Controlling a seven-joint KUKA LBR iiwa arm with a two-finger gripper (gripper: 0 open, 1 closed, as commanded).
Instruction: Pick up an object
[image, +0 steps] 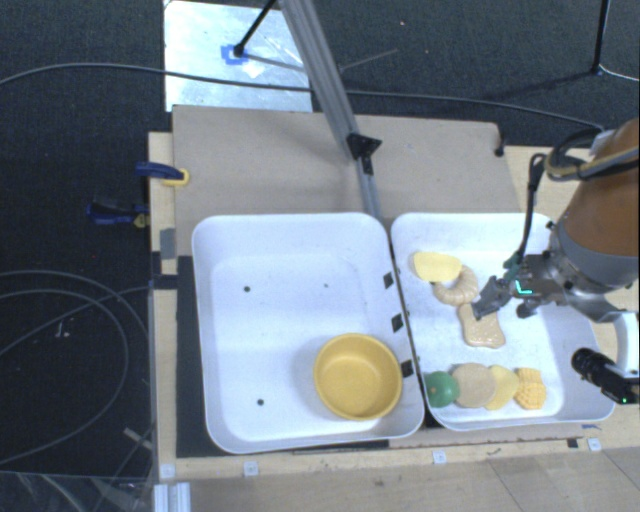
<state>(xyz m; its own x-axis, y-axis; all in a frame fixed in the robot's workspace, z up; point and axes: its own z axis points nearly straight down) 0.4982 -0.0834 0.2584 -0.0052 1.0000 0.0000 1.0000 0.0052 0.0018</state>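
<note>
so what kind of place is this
Probably a robotics lab test bench: two white bins sit side by side on a board, a grey and orange robot arm reaches in, and cables trail across dark carpet.

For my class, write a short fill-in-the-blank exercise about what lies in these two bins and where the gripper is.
1. The yellow bowl sits in the ____ bin.
2. The green ball lies in the same bin as the ____.
3. The green ball is at the ____ end of the row of items along the right bin's near edge.

Missing words: left; gripper; left
</note>
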